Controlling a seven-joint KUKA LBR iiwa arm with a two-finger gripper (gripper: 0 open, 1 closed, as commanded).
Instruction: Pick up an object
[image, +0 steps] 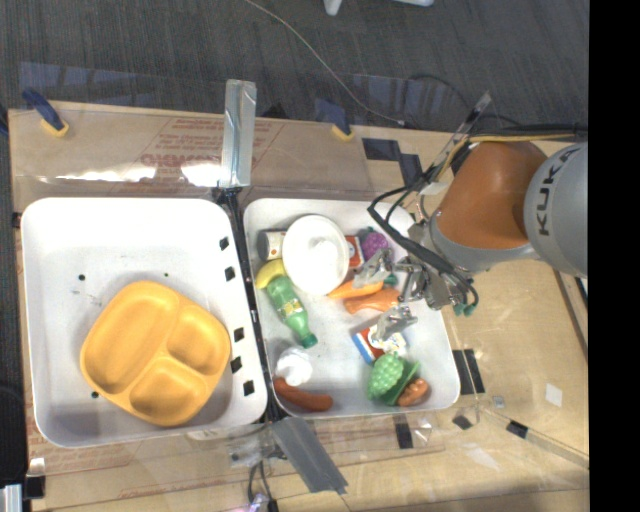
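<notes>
Gripper sits low inside the right bin, over the clutter in its middle-right part; metal fingers point down-left, but whether they are spread or closed on anything can't be told, as wrist hardware and cables crowd them. Directly beside/under the fingers: an orange carrot-like piece, a purple item just above, and a red-white-blue packet just below. Further out, a white bowl lies upside down near the bin's top centre, a green bottle tilted below it, with a yellow piece at its upper end. Along the bottom edge: a sausage, a small white object above it, and a green leafy toy close to the lower-right corner. Little free floor in this bin; open patch only along the right wall below the gripper. Arm enters from the right, orange band above the bin's right rim, wrist bent down. Left bin holds a yellow divided tray; wide bare margin around it.
</notes>
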